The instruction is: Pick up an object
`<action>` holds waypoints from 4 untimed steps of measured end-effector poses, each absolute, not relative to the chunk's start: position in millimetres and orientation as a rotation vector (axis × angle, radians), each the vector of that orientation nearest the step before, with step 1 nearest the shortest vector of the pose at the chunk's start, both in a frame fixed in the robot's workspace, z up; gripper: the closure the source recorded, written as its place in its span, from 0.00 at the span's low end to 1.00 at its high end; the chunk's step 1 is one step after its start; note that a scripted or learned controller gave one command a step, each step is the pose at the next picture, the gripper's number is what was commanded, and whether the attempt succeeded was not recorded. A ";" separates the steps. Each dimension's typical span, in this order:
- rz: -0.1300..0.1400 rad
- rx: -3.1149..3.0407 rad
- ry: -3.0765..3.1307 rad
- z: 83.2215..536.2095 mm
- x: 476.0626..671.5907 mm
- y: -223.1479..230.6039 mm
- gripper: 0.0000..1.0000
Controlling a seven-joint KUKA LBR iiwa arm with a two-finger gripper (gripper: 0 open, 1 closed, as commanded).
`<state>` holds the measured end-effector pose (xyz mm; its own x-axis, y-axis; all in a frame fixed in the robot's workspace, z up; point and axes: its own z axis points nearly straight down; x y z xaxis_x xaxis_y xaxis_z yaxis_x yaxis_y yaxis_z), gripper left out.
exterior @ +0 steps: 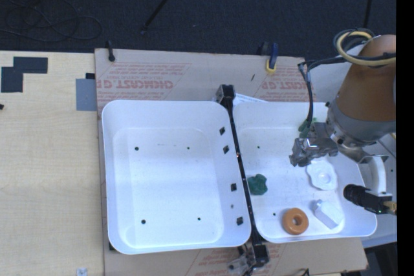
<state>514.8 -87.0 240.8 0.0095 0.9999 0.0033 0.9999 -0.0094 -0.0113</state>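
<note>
The right bin holds a green crumpled object near its left wall, an orange ring near the front, a grey-white block beside the ring, and a white rounded piece. My gripper hangs over the right bin's right half, just left of and above the white piece. Another bit of green shows just behind the gripper. The arm's orange-banded wrist covers the bin's far right corner.
The left bin sits beside the right one, with a black divider strip where they meet. Both rest on a cardboard sheet. A black cylindrical part juts out at the right bin's edge.
</note>
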 end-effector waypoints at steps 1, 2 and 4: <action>0.010 -2.226 -2.201 250.1 515.1 -87.6 1.00; 0.010 -2.226 -2.200 259.4 515.3 -88.2 1.00; 0.013 -2.222 -2.200 277.7 515.5 -89.4 1.00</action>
<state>515.5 -89.4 277.7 0.0101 0.9999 0.0045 0.9998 -0.0100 -0.0165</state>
